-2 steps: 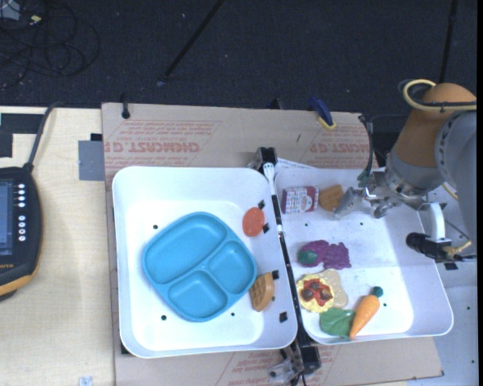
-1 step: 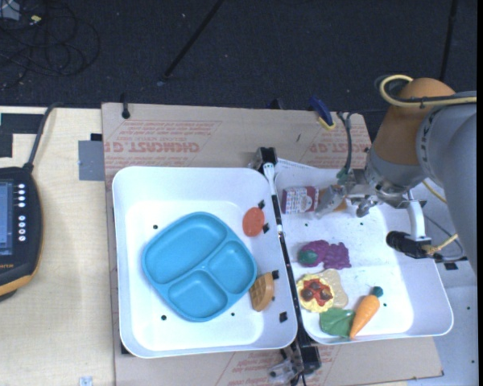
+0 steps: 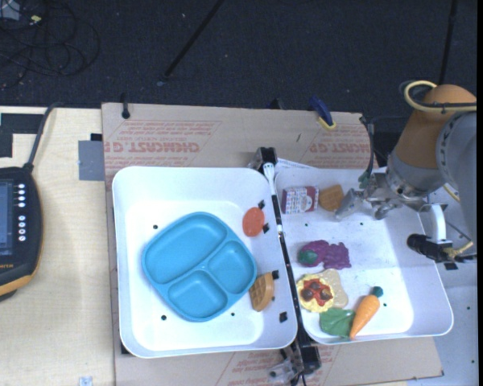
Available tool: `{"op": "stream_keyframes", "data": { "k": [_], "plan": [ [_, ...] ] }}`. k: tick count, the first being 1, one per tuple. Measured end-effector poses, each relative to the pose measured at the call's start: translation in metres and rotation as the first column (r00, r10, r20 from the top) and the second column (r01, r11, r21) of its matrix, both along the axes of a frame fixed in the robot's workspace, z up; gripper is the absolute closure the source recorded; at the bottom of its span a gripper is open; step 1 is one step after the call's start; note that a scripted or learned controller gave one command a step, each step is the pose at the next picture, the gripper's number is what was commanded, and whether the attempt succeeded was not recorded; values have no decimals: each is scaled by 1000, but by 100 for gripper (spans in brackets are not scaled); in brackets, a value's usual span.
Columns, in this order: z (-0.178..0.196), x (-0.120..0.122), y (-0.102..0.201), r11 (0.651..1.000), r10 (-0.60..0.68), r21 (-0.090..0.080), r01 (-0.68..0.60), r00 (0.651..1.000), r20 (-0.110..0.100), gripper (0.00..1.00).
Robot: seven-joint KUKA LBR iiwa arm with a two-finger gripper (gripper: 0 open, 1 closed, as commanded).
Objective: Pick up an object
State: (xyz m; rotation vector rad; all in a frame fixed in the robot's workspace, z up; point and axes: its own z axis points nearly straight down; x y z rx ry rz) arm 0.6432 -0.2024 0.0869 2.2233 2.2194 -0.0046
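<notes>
The claw (image 3: 364, 202) is seen low over the upper part of the right bin (image 3: 423, 312), just right of a tan food piece (image 3: 332, 197); whether it is open or closed cannot be told. A maroon can (image 3: 299, 199) lies left of that piece. Lower in the same bin are found a purple item (image 3: 328, 254), a pizza slice (image 3: 319, 290) and a carrot (image 3: 365, 313). In the left bin (image 3: 145, 191), 1 blue divided plate (image 3: 198, 264) is set.

Right bin: a red can (image 3: 299, 199) on its side and a tan piece (image 3: 332, 198) at the far end; purple grapes (image 3: 330, 254), pizza slice (image 3: 319, 290), carrot (image 3: 365, 313) nearer.
</notes>
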Motion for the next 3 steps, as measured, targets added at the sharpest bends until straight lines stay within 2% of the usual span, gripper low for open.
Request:
{"op": "stream_keyframes", "data": {
  "k": [1,2,3],
  "plan": [
    [0,1,59,1000,5,5,-5,1000,-1,0],
    [37,1,9,1000,-1,0,1,1000,3,0],
    [-2,0,58,1000,5,5,-5,1000,-4,0]
  ]
}}
